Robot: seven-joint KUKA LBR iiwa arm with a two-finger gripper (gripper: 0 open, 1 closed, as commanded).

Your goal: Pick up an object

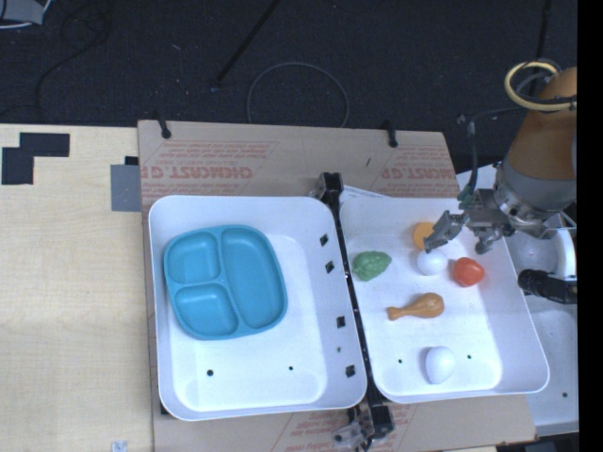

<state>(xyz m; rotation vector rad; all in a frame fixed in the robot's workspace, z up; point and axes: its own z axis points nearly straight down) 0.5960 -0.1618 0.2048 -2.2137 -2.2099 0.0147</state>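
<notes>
The gripper (pixel 465 234) is hovering at the right-hand bin's (pixel 528 370) upper right, fingers spread apart, gripping nothing, just above the white ball (pixel 431 263) and red ball (pixel 468 272).

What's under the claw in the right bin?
Under the open claw lies a small white ball, with a red tomato beside it. An orange item sits partly hidden behind one finger.

Upside-down red print on the cardboard (pixel 283 153)
At the frame's upper middle it seems to read "CHEMCRST", twice; smaller lines illegible.
</notes>
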